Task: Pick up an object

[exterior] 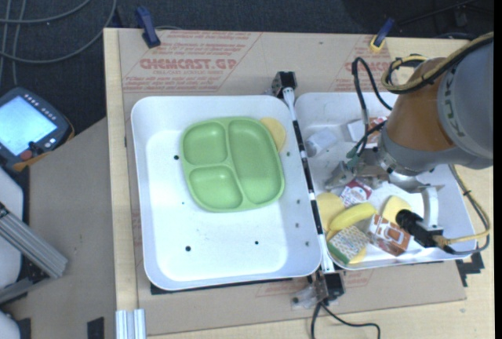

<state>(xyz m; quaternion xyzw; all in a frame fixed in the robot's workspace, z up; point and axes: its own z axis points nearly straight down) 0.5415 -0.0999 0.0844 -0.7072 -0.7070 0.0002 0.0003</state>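
- Camera view: we see the arm (439,114) reaching in from the right and bending down over the right bin (329,103), its orange band sitting above the clutter there.
- The gripper (354,165) is low among the items near the middle of that bin; we cannot tell what state it is in, because the wrist hides it.
- The things we might pick lie packed together in the right bin: a banana (345,217), a yellow sponge (351,244), a small red-and-white packet (357,191) and a printed box (390,235), all touching or just beside each other.
- We judge the crowding to be the main risk: a closing grasp could catch two things at once, or push one aside and come up with nothing.
- The banana's curved skin could slip out of a pinch that lands off-centre.
- The left bin (157,173) holds a green divided plate (233,163), well apart from the gripper, so we expect no trouble from there.
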